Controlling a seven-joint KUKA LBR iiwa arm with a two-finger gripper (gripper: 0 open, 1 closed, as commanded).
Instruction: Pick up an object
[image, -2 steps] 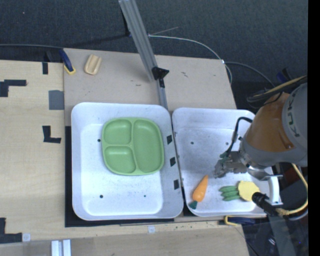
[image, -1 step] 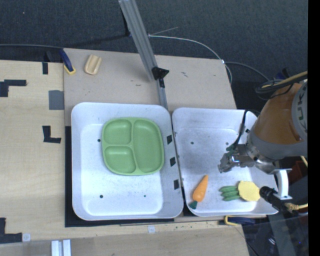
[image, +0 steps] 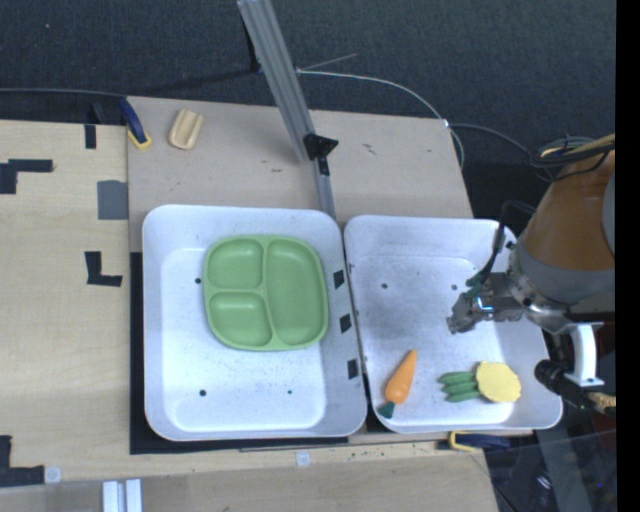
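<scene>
While the gripper (image: 463, 318) hangs low over the right bin (image: 420, 240), toward that bin's three o'clock side, nothing shows between its tips, and the slanted view is too coarse to tell how they are set; I cannot tell whether it is released or clenched. It sits above bare, scuffed bin floor, which suggests a position between tries rather than a grasp in hand.

Candidates for the pick lie toward the gripper's six o'clock, along the bin's near edge. A yellow toy (image: 497, 381) sits at about five o'clock from the gripper, touching a green toy (image: 459, 385) on its nine o'clock side. An orange carrot (image: 401, 377) lies at roughly seven o'clock, tilted, its green tip close to the bin wall. All three rest loose and apart from the gripper, probably scattered so a program can reach any of them.

Farther out at nine o'clock, the left bin (image: 170, 300) bears a green divided plate (image: 266, 292), lying flat. No brand, label or legible writing is visible anywhere.
</scene>
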